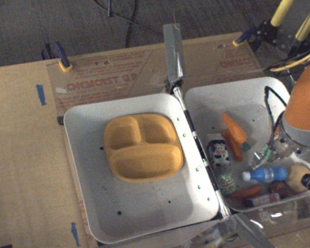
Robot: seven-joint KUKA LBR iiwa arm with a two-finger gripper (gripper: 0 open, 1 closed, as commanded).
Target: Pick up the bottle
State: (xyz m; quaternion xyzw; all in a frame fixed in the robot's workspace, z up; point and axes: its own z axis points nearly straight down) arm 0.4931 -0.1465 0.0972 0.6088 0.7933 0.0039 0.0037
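— Since the bottle (267,174) lies on its side near the front edge of the right bin (199,107), cap toward the divider, would a grab across its blue body suit best?

— I judge so; lying flat, its round body offers the widest hold, though it could roll. The pincer (264,155) hangs just beside it, toward the bin's middle, not touching as far as I can see.

— Wide or narrow?

— I cannot tell; it is too small and tangled with cables.

— Anything crowding the bottle?

— A carrot (234,128) sits further back, a cow-patterned carton (219,153) beside the divider, a brown round item (296,177) near the bottle's base. The orange tray (143,146) fills the left bin (87,179), well apart.
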